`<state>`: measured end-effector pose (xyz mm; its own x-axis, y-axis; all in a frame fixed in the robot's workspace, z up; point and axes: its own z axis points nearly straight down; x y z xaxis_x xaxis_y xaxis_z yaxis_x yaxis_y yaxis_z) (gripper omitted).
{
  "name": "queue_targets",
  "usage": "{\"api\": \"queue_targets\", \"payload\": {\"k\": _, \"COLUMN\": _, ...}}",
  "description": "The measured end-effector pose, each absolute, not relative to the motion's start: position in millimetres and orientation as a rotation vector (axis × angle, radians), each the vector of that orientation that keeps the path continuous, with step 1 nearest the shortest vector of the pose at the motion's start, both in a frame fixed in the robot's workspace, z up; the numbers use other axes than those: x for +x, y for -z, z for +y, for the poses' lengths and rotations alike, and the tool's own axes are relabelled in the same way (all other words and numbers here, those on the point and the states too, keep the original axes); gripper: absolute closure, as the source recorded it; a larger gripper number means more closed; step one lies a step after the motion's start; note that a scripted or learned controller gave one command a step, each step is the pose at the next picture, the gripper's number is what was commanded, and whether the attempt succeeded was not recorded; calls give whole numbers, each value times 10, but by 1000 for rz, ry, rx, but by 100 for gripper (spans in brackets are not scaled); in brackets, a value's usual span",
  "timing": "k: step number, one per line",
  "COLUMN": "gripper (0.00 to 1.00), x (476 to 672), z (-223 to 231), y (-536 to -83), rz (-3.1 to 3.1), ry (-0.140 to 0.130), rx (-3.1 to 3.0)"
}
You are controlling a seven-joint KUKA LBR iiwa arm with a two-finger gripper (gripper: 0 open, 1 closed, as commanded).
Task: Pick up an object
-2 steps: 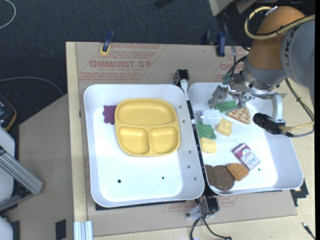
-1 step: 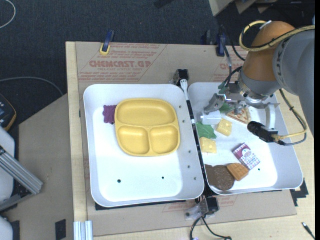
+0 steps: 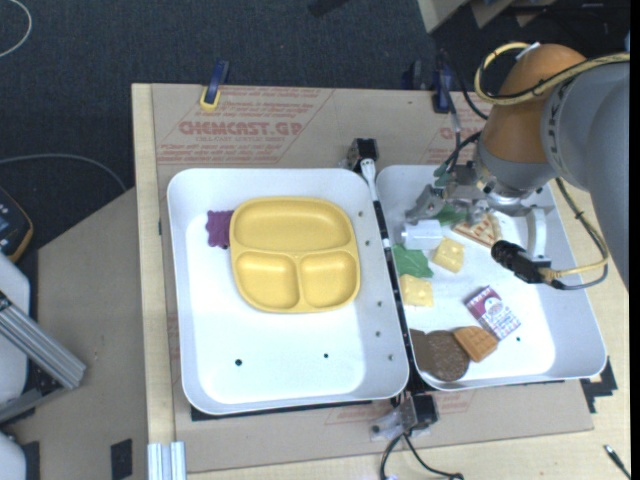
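My gripper [image 3: 441, 198] reaches down into the far left part of the right bin [image 3: 570, 353], under the grey arm with its orange band [image 3: 525, 103]. Right below it lie a white block [image 3: 422, 236] and a bit of green [image 3: 452, 211]. Close by are a tan waffle piece [image 3: 478, 230], a pale yellow cube [image 3: 449, 256], a green leaf-like piece [image 3: 411, 262] and a yellow wedge [image 3: 417, 292]. A purple and white packet [image 3: 492, 311], a dark brown disc [image 3: 441, 354] and an orange cracker [image 3: 476, 342] lie toward the front.
The left bin [image 3: 200, 368] holds a yellow three-section plate [image 3: 295, 252] with a small purple item [image 3: 217, 228] at its left side. A black cable and connector [image 3: 525, 261] hang off the wrist over the right bin. The divider between the bins [image 3: 388, 268] runs just left of the gripper.
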<state>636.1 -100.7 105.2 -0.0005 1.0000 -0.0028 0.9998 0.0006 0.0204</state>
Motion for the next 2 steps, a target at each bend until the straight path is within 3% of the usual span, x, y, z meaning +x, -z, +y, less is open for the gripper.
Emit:
{"api": "queue_targets", "payload": {"k": 1, "gripper": 100, "x": 6384, "z": -997, "y": -1167, "rz": 2207, "ry": -30, "rx": 2207}}
{"api": "queue_targets", "payload": {"k": 2, "gripper": 100, "x": 6348, "z": -1004, "y": -1801, "rz": 2218, "ry": -7, "rx": 2215}}
